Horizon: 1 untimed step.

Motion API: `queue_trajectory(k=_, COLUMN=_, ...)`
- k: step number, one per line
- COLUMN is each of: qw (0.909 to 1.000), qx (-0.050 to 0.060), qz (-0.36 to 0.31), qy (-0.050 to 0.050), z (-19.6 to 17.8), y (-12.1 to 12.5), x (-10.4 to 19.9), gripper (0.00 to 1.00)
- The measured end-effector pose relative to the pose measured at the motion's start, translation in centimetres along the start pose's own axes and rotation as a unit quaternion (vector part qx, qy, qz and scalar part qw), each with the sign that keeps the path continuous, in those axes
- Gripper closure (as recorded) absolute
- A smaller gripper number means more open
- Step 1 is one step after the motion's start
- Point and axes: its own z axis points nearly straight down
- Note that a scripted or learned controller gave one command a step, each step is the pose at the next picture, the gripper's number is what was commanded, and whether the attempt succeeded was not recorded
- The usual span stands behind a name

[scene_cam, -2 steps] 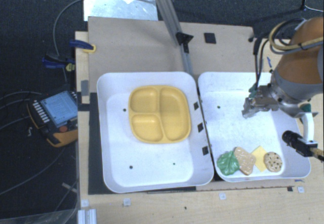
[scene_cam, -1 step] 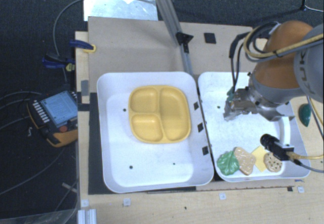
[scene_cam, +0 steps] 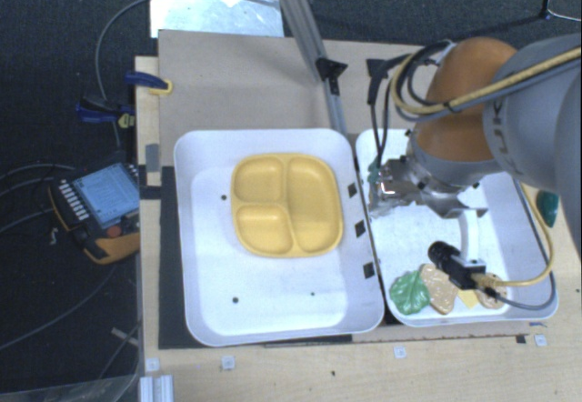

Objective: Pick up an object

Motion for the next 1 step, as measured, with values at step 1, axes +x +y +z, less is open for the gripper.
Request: queue_trajectory(k=1, qw=1.0, qx=0.0, qz=0.0, qy=0.0, z=0.71, y=-0.31, x=5.25, gripper=1.0)
